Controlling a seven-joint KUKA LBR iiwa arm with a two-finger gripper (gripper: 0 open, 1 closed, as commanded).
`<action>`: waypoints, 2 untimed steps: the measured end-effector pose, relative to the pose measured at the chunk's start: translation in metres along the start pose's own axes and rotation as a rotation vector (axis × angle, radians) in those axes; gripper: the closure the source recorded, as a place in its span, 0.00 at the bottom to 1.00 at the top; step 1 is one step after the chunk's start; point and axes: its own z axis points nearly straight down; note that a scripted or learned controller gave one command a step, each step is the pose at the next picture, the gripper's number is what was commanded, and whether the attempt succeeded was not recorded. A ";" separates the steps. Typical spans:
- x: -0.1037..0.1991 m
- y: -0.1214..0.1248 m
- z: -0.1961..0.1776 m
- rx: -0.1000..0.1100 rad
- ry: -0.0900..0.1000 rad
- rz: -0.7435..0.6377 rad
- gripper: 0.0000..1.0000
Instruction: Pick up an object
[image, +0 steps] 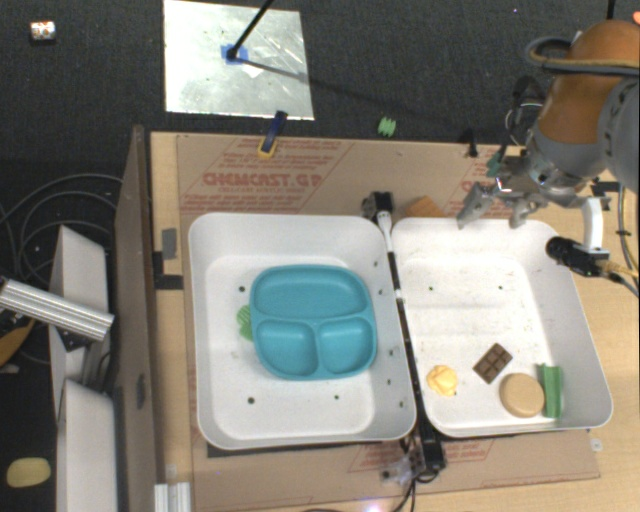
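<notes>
The gripper (497, 208) hangs over the far edge of the right bin (470, 290), its two fingers spread apart with nothing between them. Near that bin's front right corner lie a yellow lump (442, 379), a brown chocolate-like piece (492, 362), a round tan cookie-like disc (521, 394) and a green strip (551, 389). The left bin (215, 300) holds a blue divided tray (311, 320) with a small green piece (243, 321) at its left edge. All objects are well apart from the gripper.
The bins sit on a cardboard sheet (260, 175). A black fixture (575, 253) juts over the right bin's right wall. A clip (379, 206) stands at the far end of the seam between the bins. Cables and metal parts lie left of the bench.
</notes>
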 end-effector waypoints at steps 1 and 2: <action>0.019 -0.012 0.141 0.007 0.002 -0.002 0.00; -0.011 0.002 0.132 -0.003 -0.001 0.003 0.00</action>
